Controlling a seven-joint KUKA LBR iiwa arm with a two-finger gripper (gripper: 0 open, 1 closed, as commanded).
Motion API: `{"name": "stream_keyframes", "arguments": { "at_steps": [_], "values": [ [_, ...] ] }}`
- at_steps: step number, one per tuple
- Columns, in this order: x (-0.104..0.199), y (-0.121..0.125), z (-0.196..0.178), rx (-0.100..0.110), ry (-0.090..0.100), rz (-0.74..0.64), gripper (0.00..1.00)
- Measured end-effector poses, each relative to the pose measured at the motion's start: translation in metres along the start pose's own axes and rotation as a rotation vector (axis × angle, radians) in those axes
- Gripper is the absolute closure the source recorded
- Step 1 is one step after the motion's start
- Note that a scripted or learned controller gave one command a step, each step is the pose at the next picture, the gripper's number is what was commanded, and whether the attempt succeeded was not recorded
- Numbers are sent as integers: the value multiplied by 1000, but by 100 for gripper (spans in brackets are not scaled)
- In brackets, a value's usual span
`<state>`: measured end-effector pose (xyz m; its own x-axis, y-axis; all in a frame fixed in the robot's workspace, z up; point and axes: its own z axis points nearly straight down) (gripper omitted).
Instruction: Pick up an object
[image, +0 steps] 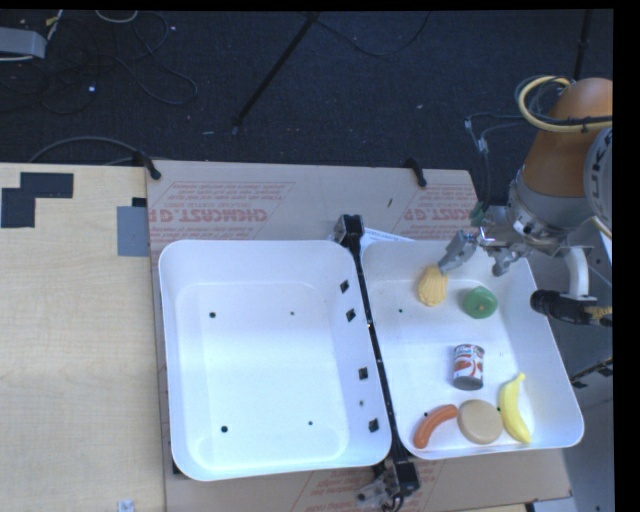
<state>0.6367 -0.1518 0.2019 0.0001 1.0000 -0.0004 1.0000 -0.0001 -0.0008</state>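
Grey two-finger gripper (480, 250) spread wide, grasping nothing, upper right of frame, above lumpy yellow toy corn (432, 287) and round green toy (479, 302). Likely slip: closing between them, nudging both aside.

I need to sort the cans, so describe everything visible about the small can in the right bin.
The can is a short cylinder standing upright on the floor of the right bin. It has a grey metal-looking top and a red and white label. It stands apart from everything, below the green ball and above the round tan piece.
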Motion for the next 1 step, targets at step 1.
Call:
{"name": "stream_keyframes", "arguments": {
  "at_steps": [1],
  "values": [
    [35, 6, 121, 6, 3, -3, 0]
  ]
}}
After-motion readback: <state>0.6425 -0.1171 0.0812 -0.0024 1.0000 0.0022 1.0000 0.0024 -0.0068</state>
